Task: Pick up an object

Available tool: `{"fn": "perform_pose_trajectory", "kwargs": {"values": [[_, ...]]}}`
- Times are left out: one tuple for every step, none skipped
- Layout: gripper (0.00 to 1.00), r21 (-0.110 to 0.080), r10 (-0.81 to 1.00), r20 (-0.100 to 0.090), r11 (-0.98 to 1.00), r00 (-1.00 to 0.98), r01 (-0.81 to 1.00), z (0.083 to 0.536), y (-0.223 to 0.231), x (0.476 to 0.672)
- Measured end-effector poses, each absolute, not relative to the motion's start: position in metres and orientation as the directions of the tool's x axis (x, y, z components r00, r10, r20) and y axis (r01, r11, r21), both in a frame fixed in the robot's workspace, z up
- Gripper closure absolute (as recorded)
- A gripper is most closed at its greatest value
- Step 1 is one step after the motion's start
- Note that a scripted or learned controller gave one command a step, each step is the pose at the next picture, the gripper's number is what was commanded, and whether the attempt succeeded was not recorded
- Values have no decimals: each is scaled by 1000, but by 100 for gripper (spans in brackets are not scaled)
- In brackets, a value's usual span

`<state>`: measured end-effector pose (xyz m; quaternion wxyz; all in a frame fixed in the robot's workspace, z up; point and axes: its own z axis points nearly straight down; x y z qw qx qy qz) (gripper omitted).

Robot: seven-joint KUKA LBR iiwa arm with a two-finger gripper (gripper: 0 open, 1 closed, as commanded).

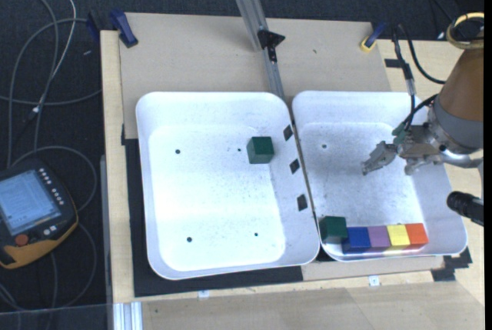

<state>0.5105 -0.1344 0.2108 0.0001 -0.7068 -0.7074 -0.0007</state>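
Bench: a tan board in the middle of the frame, bearing two shallow white bins side by side.
Left bin: centre-left of the frame; its floor is speckled with dark flecks.
Green cube: alone in the left bin, toward that bin's upper right, well apart from the other blocks.
Right bin: centre-right of the frame, touching the left bin along a seam marked by small black clips.
Block row: along the lower edge of the right bin, side by side from left to right, a dark green block, a blue block, a purple block, a yellow block and an orange block.
Arm: enters at the right edge of the frame, with the orange band above the grey wrist.
Gripper: over the middle of the right bin, pointing toward the left of the frame and well above the block row in the picture.
Jaws: seem closed or nearly so, though the tips are small and blurred; nothing shows between them.
Handheld controller: on the dark floor at the lower left of the frame, screen lit.
Cables: looping over the floor at the upper left.
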Motion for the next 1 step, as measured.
{"fn": "perform_pose_trajectory", "kwargs": {"values": [[0, -8, 1000, 2, -3, 3, 1000, 95, -192, 515]]}}
